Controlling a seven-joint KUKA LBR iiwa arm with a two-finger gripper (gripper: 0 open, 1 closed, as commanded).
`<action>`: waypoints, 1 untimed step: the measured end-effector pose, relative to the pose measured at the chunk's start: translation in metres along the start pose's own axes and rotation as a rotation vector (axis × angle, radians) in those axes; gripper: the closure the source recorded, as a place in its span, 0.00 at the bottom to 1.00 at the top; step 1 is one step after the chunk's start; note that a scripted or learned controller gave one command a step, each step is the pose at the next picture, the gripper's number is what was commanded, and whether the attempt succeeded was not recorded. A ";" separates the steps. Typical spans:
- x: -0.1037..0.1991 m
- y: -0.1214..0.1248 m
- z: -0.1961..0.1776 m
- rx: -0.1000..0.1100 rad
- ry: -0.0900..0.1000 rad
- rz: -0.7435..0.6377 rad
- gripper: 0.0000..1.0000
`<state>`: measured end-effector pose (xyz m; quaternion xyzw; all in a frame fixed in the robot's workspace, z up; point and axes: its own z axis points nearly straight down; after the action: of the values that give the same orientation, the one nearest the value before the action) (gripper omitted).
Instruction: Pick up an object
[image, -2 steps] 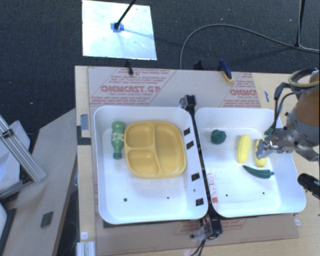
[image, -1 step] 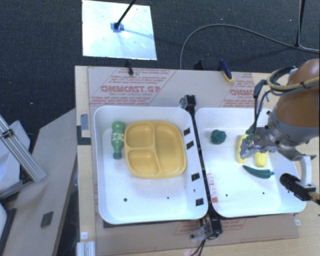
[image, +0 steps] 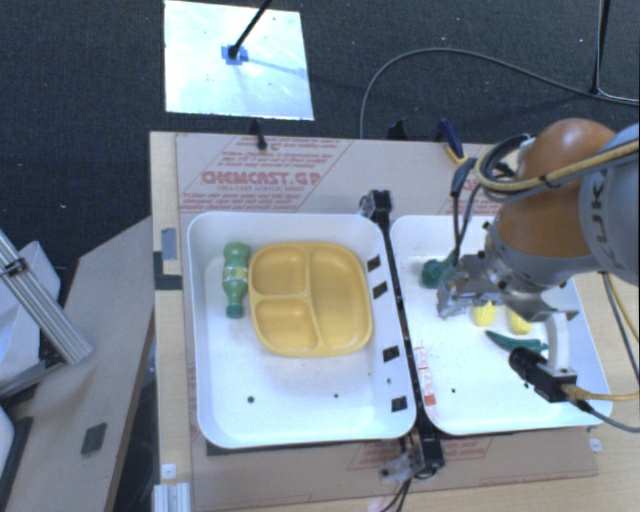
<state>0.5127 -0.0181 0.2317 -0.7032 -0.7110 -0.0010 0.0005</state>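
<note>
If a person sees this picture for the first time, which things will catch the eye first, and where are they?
The yellow divided plate stands out most, lying in the left bin with a green bottle just beside its left edge. Next is the grey and orange arm reaching in from the right, low over the right bin. Small yellow pieces and a dark green object lie near its gripper.

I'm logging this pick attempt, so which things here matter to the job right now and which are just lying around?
In play:
- hand, low in the right bin
- yellow pieces beside it
- dark green object beside it

Lying about:
- yellow divided tray, left bin
- green bottle beside the tray
</note>
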 end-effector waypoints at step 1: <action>0.055 0.000 0.012 0.001 0.000 0.000 1.00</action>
<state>0.5124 0.0373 0.2202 -0.7034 -0.7108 -0.0006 0.0008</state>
